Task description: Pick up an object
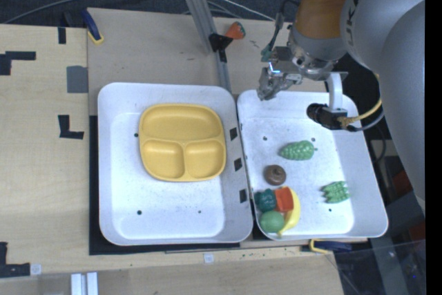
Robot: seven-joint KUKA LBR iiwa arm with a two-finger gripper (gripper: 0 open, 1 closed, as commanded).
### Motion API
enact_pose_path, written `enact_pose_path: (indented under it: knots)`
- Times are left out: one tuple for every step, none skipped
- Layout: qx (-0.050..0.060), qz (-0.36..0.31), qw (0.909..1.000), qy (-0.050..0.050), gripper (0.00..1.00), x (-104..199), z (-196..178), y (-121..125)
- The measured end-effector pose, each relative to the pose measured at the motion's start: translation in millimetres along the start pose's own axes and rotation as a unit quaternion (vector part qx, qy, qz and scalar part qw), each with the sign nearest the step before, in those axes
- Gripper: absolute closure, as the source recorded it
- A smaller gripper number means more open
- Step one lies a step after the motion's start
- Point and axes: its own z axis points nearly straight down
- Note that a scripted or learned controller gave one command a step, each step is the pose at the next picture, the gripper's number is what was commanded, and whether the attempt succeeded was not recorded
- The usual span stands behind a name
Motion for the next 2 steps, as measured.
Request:
enact_pose_path:
  knots:
    - [-0.001, -0.001, 1.0000, 0.000, 1.00, 52, -6, -5]
    - [0.000, 0.000, 1.0000, 0.000, 1.00, 97, 6, -21]
